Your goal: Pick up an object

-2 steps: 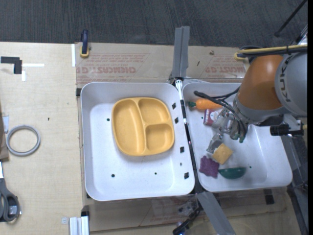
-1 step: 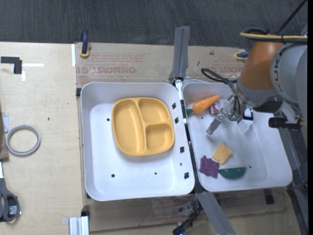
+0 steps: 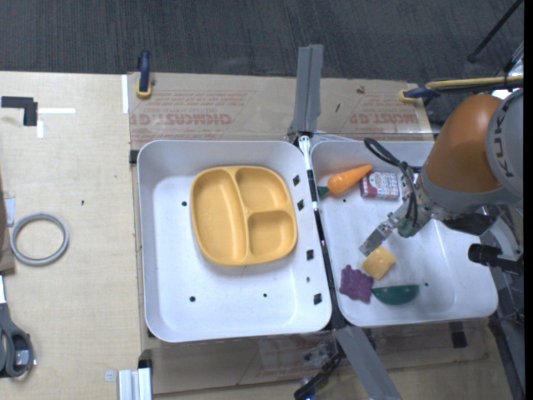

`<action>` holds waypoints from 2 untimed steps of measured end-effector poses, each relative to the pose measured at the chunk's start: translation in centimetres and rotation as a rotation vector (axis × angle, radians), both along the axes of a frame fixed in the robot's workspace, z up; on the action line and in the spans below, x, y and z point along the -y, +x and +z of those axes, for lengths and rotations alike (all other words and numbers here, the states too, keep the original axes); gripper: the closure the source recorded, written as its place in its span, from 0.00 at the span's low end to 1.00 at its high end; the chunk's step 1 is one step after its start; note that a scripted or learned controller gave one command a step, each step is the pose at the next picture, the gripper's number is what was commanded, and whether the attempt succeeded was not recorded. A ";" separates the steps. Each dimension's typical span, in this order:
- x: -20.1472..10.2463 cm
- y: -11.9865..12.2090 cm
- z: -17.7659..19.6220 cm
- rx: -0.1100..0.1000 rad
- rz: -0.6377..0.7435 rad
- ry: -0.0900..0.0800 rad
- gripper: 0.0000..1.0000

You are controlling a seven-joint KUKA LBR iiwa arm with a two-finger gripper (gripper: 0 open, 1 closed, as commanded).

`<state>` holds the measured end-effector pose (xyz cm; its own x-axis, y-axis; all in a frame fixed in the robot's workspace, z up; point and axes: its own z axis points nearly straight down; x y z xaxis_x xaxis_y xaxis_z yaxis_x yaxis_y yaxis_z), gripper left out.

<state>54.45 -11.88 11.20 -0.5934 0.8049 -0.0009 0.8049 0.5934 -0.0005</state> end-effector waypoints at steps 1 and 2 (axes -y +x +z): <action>1.2 -3.5 -2.1 -0.002 -0.173 0.000 0.00; 3.5 -6.7 -1.5 -0.001 -0.155 0.001 0.00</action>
